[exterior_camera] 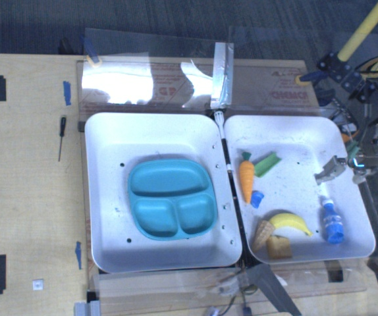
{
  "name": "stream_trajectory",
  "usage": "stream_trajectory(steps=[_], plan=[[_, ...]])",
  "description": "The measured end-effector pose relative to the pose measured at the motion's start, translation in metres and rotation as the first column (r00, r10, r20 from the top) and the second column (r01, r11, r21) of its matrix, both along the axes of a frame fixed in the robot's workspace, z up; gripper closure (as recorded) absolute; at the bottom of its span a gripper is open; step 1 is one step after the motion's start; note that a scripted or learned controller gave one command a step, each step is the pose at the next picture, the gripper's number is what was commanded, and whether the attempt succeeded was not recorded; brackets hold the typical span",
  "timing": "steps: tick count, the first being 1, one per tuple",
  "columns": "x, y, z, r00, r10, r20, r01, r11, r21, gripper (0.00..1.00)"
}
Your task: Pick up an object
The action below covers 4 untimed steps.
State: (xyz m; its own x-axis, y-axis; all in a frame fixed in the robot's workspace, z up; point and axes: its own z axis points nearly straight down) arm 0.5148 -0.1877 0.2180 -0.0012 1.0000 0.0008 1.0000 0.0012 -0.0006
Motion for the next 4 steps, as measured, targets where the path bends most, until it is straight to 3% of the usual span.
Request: stream_trajectory(steps=[1,2,3,4], plan=[[-0.035,-0.035,-0.063,0.996,-0.089,-0.001,0.089,0.996,0.0,0.0],[-0.035,-0.022,-0.109,0.999,0.044,-0.003,-0.044,0.999,0.006,0.0],[-0.03,-0.024,-0.128,0.994,0.107,0.004,-0.107,0.994,0.018,0.0],[-0.029,-0.028,-0.119,0.994,0.105,0.012,-0.105,0.994,0.002,1.0]])
